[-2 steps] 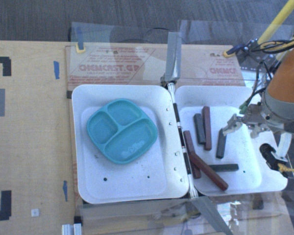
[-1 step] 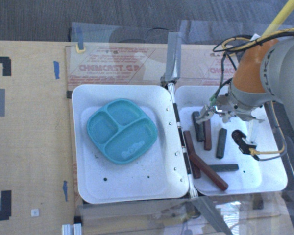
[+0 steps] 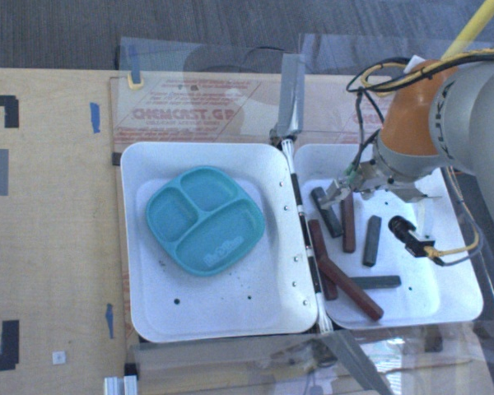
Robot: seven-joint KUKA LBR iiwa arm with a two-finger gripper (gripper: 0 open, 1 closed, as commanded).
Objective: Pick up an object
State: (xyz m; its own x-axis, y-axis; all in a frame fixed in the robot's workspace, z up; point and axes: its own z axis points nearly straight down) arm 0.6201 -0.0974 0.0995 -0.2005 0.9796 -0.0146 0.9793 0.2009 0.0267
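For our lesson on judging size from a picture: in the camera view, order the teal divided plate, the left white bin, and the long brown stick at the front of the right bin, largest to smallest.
1. Left white bin
2. Teal divided plate
3. Long brown stick

The gaps are plain, so nearness to the camera does not change the order.

The pale wooden bench (image 3: 49,245) bore two shallow white bins side by side, the left bin (image 3: 148,303) touching the right bin (image 3: 453,299).
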